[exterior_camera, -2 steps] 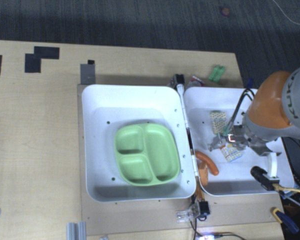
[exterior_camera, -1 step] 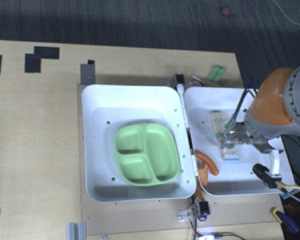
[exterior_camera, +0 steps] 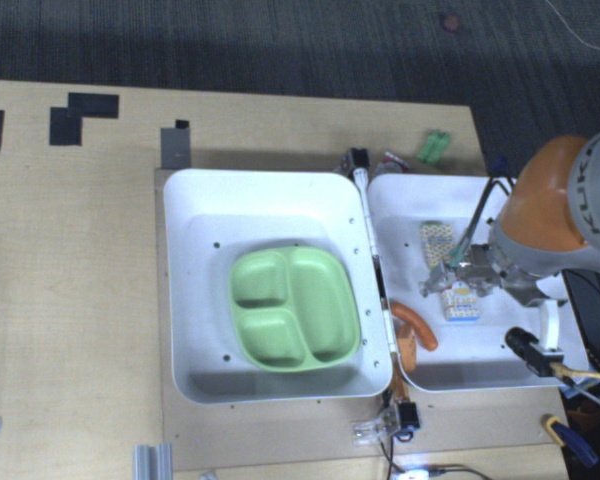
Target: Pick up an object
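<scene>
Bench (exterior_camera: 80,298) of pale wood, dark floor (exterior_camera: 280,18)

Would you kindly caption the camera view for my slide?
Gripper lowered into right bin; green tray in left bin.

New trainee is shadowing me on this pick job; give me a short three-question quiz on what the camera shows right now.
1. True or false: the green divided plate lies in the left bin.
2. Which bin is the hand over? A) left B) right C) neither
3. Fill in: the orange sausage-shaped item lies in the right bin near its ____ wall, the side nearest the other bin.

Key:
1. True.
2. B; it hangs above the small patterned packets in the right bin.
3. Left.
</scene>
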Controlling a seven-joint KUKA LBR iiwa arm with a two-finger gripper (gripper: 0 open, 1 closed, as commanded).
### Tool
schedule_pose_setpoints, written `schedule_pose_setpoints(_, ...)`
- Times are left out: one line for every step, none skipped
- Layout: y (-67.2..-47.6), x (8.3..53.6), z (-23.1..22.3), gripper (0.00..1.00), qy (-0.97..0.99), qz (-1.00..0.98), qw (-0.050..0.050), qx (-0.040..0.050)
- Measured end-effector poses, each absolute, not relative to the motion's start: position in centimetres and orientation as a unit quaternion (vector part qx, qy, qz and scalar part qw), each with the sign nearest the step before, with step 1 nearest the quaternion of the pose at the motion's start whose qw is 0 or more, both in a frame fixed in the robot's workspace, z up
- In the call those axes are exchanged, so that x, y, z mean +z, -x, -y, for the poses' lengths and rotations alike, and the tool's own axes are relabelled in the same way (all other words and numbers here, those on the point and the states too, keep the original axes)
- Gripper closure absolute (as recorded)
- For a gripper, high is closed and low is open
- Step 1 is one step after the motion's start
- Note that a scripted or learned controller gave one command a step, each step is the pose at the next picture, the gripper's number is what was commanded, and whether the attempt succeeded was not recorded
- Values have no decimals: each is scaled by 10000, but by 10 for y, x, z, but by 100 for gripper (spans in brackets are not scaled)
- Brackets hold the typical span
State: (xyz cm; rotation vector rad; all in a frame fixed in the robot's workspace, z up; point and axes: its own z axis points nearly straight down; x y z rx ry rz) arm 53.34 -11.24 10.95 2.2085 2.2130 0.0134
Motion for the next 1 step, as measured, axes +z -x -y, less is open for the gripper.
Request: schedule_pose_setpoints(-535, 120, 112, 100, -7061, -7081, 86, 56)
